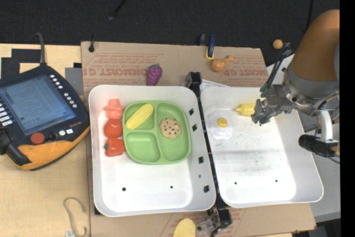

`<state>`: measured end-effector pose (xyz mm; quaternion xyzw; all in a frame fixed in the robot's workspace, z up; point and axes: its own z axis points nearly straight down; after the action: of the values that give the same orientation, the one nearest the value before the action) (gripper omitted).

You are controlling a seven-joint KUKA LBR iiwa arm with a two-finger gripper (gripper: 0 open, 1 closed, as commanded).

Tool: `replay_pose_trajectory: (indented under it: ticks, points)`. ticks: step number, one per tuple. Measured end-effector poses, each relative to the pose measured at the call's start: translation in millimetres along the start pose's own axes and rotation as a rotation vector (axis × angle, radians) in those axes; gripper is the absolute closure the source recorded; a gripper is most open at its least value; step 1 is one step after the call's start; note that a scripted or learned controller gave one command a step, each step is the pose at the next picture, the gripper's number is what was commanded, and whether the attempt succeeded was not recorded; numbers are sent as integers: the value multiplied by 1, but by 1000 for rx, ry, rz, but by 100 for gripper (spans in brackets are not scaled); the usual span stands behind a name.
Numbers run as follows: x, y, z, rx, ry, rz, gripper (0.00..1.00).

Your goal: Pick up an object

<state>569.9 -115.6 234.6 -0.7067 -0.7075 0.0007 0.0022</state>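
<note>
In the right bin (277,186) a small yellow object (244,110) lies near the back. My gripper (260,115) is right beside it, on its right and touching or nearly touching; whether it grips the object is hidden. A white piece with a yellow centre (222,124) rests a little left of that. The left bin (144,191) holds a green divided plate (145,148) with a corn cob (138,115) and a cookie (170,128), and a red and pink toy (113,129) stands beside the plate.
Behind the bins, purple grapes (154,74), an orange pear-shaped toy (221,63) and a blue clamp (210,48) sit on the cardboard. A teach pendant (39,114) lies at the left. A yellow object (184,227) rests at the front edge.
</note>
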Motion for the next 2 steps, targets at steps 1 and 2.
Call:
replay_pose_trajectory:
  ticks: [1,2]
  points:
    - [57,-20,9,1,1,-2,100]
    - [111,-41,18,2,0,-1,100]
